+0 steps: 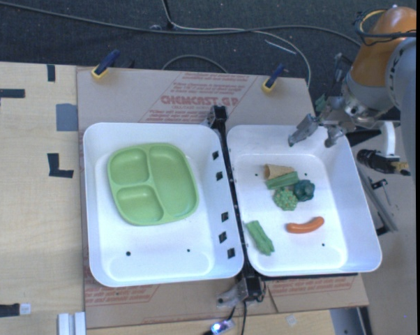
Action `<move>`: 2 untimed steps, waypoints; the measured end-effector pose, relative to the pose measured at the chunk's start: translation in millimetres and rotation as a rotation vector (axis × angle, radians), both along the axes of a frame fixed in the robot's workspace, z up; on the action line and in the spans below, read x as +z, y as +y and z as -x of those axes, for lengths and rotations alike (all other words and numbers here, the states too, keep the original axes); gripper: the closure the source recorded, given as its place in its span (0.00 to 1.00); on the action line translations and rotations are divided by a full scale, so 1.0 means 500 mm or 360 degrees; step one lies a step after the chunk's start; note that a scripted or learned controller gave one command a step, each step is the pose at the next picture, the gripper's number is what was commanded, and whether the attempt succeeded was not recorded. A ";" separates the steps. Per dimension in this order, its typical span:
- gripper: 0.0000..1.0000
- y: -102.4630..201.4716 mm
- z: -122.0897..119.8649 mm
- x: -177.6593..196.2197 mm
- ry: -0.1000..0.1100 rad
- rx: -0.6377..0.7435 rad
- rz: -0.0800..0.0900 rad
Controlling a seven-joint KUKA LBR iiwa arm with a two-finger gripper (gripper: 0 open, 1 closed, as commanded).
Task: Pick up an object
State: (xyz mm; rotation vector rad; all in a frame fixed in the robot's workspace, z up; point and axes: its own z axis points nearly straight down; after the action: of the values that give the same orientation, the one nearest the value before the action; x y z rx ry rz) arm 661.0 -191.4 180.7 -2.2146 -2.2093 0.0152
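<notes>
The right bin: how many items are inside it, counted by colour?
Green: 3, a pod, a broccoli, a pickle
Dark teal: 1, a lump
Tan: 1, a cone
Orange: 1, a sausage
Total: 6

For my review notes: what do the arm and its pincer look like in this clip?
The arm is grey with a glossy orange band above the wrist and thin cables looping near the top. Its pincer is a small metallic-grey unit with two dark, slim fingers and a spot of green on its body.
</notes>
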 end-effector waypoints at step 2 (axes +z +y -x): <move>0.00 0.000 -0.004 -0.107 -0.0018 0.0007 0.0005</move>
State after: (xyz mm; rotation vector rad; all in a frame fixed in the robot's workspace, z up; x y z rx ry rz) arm 662.9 -191.6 127.2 -2.2172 -2.2211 0.0066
